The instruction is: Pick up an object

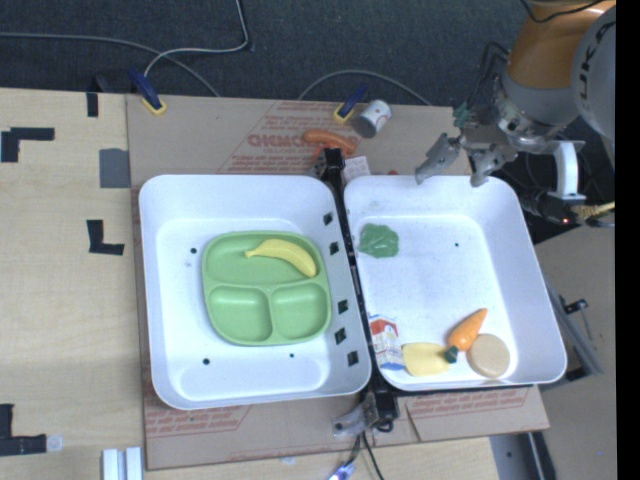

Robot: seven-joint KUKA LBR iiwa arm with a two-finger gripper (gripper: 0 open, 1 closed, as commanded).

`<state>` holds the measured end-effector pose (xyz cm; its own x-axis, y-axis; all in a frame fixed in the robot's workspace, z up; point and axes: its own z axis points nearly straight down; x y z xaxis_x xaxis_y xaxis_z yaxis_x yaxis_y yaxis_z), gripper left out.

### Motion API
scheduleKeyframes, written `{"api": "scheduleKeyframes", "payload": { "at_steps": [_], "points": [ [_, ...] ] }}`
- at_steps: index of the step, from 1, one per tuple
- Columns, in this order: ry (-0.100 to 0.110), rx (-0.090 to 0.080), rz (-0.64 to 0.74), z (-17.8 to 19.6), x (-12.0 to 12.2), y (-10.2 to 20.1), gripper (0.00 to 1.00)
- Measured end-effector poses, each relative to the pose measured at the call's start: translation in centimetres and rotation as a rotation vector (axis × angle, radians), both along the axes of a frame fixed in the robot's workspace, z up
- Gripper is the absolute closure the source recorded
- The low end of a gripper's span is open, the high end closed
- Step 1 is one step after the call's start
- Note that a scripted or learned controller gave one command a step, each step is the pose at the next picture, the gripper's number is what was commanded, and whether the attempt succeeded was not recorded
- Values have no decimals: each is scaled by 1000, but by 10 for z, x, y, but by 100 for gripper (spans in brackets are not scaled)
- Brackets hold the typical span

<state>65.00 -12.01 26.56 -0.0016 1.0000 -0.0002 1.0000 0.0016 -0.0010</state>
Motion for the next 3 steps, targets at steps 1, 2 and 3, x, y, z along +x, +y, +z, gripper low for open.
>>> {"api": "scheduleKeyframes", "payload": {
  "at_steps": [1, 2, 3],
  "points": [
    [2, 1, 0, -82, -45, 30, 0],
    [-4, -1, 1, -180, -1, 25, 0],
    [-2, 0, 0, -181, 12, 26, 0]
  ]
}}
